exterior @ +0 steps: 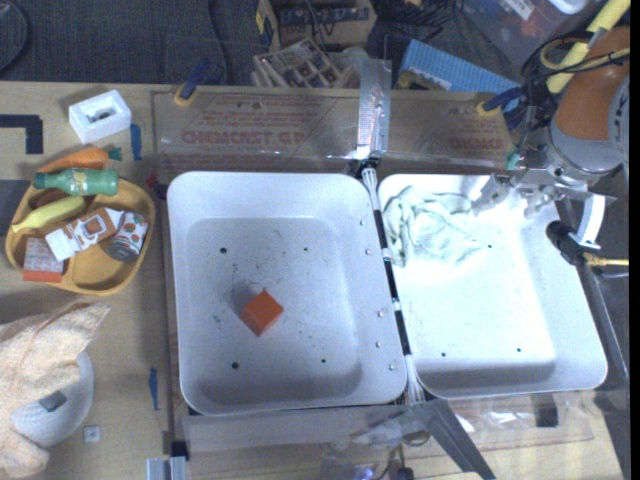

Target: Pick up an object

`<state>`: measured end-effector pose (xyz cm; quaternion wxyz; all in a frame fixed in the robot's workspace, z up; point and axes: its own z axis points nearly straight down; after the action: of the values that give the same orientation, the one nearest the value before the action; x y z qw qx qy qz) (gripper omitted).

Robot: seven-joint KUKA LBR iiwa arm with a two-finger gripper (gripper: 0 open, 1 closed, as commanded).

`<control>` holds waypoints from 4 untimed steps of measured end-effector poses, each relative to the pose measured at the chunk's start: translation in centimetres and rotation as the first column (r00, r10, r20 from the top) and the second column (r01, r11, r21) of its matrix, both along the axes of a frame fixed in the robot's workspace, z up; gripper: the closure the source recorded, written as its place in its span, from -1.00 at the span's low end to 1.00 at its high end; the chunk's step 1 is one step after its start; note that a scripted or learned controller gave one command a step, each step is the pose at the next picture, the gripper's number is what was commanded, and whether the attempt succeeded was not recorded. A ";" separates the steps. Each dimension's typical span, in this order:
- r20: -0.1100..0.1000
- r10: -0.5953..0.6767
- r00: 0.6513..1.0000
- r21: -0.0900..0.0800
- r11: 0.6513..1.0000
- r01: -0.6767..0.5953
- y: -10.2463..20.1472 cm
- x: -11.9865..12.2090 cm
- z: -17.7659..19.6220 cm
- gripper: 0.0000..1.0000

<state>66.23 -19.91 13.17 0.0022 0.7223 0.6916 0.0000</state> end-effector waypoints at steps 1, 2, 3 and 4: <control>0.000 0.022 1.000 0.001 1.000 -0.022 3.5 0.6 -4.4 -1.00; 0.002 0.083 0.997 -0.001 0.997 -0.083 -0.5 0.6 2.0 -1.00; 0.007 0.187 0.982 -0.001 0.982 -0.187 5.6 -4.6 -4.1 -1.00; 0.004 0.051 0.999 -0.002 0.999 -0.051 8.8 0.4 -4.1 -1.00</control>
<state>66.59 -11.07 9.05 0.0042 0.7043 0.7099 0.0009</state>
